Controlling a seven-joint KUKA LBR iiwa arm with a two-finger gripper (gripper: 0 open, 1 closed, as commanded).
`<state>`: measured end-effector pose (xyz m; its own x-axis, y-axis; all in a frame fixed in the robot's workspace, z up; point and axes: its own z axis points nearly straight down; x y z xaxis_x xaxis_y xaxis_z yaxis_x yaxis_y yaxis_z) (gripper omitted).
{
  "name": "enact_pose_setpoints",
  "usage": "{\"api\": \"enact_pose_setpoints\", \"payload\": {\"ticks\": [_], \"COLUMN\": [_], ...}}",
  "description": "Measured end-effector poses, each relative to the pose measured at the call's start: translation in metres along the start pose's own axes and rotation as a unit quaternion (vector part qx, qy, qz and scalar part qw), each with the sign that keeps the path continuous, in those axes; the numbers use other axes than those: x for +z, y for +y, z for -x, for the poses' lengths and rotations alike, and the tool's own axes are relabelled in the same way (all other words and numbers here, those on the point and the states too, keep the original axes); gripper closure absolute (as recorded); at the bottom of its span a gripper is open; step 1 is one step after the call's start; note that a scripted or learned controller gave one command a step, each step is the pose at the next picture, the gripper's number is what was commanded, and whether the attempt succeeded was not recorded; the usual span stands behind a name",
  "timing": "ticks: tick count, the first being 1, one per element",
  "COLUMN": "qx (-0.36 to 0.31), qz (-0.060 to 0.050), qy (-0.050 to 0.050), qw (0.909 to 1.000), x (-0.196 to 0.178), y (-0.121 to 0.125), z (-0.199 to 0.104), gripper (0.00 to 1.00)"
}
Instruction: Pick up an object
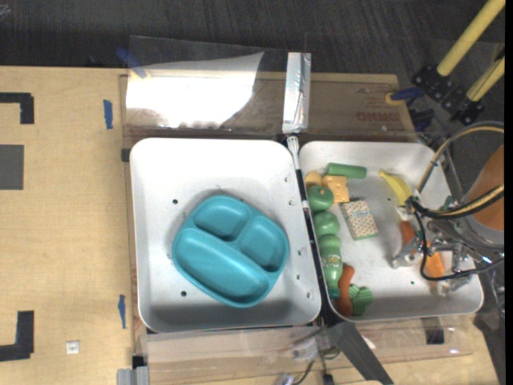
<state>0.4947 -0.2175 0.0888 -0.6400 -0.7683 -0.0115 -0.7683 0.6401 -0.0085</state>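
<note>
We see two white bins: the left bin [152, 239] carries a teal divided tray [231, 249], the right bin [377, 152] carries small toy foods. The gripper [433, 257] is low at the right side of the right bin, close over a small orange object [434, 266]; whether it is wide, narrow or holding, we cannot tell. Most items lie to its left in the view: a banana [394, 185], a speckled block [360, 219], and a row of green pieces [326, 235] along the left wall.
</note>
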Motion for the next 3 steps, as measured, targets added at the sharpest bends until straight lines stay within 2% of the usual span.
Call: {"api": "enact_pose_setpoints", "payload": {"ticks": [1, 2, 3], "qx": [0.000, 0.000, 0.043], "qz": [-0.004, -0.003, 0.000], "qy": [-0.003, -0.003, 0.001], "qw": [1.0000, 1.0000, 0.9991], "x": [-0.012, -0.012, 0.001], "y": [-0.002, -0.001, -0.029], "z": [0.004, 0.003, 0.067], "gripper": [1.00, 0.00, 0.00]}}
